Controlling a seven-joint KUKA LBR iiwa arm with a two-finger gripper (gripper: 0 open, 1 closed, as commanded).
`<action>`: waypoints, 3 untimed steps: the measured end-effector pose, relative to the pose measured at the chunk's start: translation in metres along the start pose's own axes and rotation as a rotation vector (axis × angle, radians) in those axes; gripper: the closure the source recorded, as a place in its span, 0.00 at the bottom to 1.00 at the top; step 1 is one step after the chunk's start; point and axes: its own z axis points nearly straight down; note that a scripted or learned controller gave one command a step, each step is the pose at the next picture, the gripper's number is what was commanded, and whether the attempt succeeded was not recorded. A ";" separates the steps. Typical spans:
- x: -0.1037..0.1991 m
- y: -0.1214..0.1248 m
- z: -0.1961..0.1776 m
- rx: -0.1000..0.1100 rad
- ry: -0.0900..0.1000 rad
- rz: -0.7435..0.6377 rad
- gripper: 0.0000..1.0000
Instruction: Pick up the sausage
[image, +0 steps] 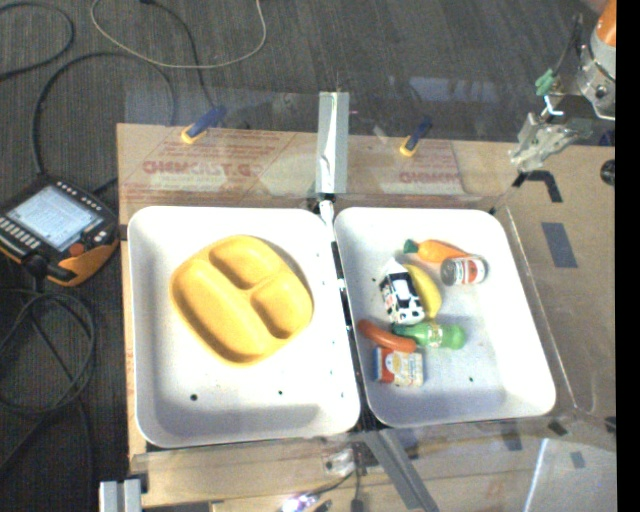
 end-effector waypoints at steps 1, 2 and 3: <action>0.000 0.000 -0.009 0.000 -0.002 0.000 1.00; 0.000 0.001 -0.018 0.000 -0.004 0.000 1.00; 0.000 0.001 -0.027 0.000 -0.006 -0.001 1.00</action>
